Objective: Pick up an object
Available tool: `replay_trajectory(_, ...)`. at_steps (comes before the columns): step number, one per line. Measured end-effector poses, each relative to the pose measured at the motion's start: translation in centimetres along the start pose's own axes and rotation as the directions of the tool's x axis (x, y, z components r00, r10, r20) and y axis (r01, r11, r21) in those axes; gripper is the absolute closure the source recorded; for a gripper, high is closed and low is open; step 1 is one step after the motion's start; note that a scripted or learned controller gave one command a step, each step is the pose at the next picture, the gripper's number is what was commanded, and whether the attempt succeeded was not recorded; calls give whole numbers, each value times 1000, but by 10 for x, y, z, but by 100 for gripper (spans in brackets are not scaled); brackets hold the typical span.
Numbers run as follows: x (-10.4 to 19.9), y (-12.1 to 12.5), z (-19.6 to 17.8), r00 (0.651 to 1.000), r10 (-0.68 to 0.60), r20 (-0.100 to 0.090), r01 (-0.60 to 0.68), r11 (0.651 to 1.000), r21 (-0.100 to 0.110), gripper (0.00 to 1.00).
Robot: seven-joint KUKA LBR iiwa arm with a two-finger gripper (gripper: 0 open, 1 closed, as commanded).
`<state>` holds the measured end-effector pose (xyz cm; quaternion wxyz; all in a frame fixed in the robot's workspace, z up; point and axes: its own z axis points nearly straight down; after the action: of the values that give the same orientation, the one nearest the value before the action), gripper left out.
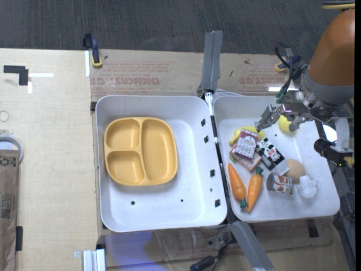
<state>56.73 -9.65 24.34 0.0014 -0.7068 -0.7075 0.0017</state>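
The arm reached in from the right, its orange band high over the far right corner of the right bin [321, 208]. The gripper [280, 116] hung over that bin's far part, fingers spread apart with nothing between them. A yellow object [288, 125] lay just beside it. Nearer lay two carrots [246, 188], side by side, long axes running near to far, tips pointing near. A yellow divided plate [140, 151] sat in the left bin [169, 216].
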Motion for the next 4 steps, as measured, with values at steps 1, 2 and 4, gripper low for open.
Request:
replay_trajectory(1, -8, 28, 127, 942, -336, 5, 336, 942, -16, 0)
replay_trajectory(2, -34, 72, 138, 962, -273, -1, 273, 962, -18, 0)
replay_trajectory(4, -105, 94, 146, 991, -133, 5, 133, 991, -10, 0)
